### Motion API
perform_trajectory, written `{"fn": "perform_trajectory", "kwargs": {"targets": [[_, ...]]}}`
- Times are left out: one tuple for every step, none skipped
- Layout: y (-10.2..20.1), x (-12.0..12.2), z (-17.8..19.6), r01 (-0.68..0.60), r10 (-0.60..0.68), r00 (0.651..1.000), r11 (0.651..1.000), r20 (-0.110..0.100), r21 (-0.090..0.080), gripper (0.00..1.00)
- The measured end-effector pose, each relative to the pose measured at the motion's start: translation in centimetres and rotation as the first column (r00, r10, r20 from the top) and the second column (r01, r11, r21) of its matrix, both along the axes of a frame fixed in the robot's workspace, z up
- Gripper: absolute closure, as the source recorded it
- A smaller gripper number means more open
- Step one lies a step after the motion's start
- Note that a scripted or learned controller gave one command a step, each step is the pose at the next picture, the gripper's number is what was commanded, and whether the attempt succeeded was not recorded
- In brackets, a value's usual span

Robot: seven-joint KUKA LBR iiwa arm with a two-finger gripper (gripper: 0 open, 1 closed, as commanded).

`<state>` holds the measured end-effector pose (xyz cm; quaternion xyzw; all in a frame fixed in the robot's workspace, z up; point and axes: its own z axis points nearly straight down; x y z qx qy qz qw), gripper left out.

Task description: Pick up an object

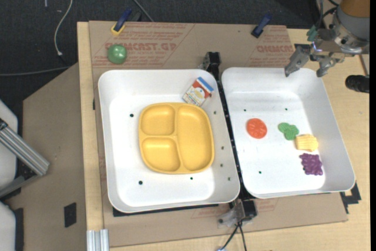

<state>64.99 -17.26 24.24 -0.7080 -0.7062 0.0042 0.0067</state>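
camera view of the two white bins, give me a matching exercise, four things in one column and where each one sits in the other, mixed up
Things:
1. yellow three-compartment plastic plate
2. small green ball
3. purple toy grape bunch
4. small milk carton

Places:
A. on the cardboard outside the bins, near the far left corner
B. right bin, near its right wall, closest to the front
C. middle of the left bin
D. left bin, at its far right corner

Pairs: 1-C, 2-A, 3-B, 4-D
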Motion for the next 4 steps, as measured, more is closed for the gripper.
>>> {"fn": "perform_trajectory", "kwargs": {"targets": [[0.1,0.3,0.9,-0.003,0.003,1.000,1.000,0.014,-0.003,0.00],[0.4,0.2,-3.3,-0.004,0.004,1.000,1.000,0.010,-0.002,0.00],[0.4,0.0,-9.6,-0.003,0.003,1.000,1.000,0.009,-0.002,0.00],[0.2,-0.2,-15.9,-0.003,0.003,1.000,1.000,0.007,-0.001,0.00]]}}
